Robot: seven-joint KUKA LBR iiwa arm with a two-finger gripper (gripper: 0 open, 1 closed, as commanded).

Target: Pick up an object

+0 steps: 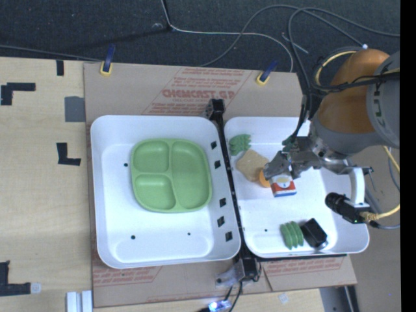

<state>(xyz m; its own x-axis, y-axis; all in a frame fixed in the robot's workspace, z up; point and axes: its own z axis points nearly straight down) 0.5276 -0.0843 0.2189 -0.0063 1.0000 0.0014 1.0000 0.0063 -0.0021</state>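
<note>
A wooden bench below dark carpet is carrying a cardboard sheet and two white bins. The left bin is holding a green divided plate. In the right bin, near its left wall, the gripper is hovering over a tan slab and an orange piece, beside a small red-and-white box. Its spread cannot be told.

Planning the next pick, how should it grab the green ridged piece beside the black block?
Probably from straight above, closing on the two short ends of the green ridged piece: it lies flat, and the black block crowds one long side.
</note>
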